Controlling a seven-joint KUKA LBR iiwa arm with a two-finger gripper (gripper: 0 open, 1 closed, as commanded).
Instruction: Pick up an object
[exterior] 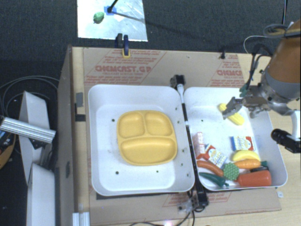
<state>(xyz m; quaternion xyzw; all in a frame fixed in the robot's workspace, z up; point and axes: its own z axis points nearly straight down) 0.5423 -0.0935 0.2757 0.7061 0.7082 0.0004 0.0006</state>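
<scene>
In the camera view, the gripper (233, 108) hung over the right bin (207, 102), fingers clamped on a yellow toy piece (233, 116). Other toy food (235, 166) lay heaped at that bin's near end; a yellow divided plate (146, 138) sat in the left bin (103, 102).

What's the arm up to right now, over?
Gripper low in right bin, at a small yellow piece. Grasp unclear. Other toys heaped at bin's near end, clear of it.
</scene>
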